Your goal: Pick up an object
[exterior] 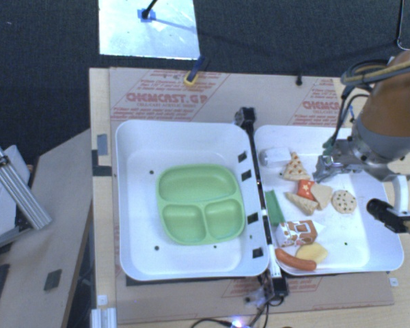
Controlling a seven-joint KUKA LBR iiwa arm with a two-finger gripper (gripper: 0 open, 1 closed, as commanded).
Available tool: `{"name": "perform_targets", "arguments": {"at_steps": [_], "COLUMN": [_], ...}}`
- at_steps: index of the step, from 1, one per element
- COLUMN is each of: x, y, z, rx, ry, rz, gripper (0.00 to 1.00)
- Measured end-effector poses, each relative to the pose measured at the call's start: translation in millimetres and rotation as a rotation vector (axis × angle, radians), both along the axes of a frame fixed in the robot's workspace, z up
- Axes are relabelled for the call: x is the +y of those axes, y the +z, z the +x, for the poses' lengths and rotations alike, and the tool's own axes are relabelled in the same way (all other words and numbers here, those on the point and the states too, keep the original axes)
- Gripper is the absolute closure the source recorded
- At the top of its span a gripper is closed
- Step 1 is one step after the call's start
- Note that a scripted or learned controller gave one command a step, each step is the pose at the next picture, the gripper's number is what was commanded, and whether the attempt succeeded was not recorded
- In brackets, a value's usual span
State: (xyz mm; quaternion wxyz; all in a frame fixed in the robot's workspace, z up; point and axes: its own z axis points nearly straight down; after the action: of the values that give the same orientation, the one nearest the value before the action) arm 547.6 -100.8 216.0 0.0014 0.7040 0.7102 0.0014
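Note:
Several toy foods lie in the right bin [379, 251]. A pizza slice [295, 166] sits near the back, with a red-orange piece [305, 188] and a tan bread wedge [322, 195] just in front of it. A round cookie [344, 201] lies to their right. Nearer the front are a gingerbread house [299, 232], a sausage [295, 260] and a yellow chunk [315, 252]. My gripper [326, 167] hangs low over the bin, just right of the pizza slice and behind the bread wedge. Nothing shows held in it.
The left bin [133, 183] holds a green divided plate [199, 203]. A green strip [274, 208] and a pale cylinder [273, 157] lie by the right bin's left wall. The arm [393, 115] comes in from the right, with a black part [389, 216] over the bin's right side.

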Motion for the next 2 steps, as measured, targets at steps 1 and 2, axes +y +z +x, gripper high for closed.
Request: {"name": "perform_targets", "arguments": {"at_steps": [1, 2], "x": [22, 64], "y": [1, 16], "z": [52, 87], "rx": [-0.002, -0.002], "ry": [-0.001, 0.0], "rz": [0.0, 0.0], "gripper": [1.0, 1.0]}}
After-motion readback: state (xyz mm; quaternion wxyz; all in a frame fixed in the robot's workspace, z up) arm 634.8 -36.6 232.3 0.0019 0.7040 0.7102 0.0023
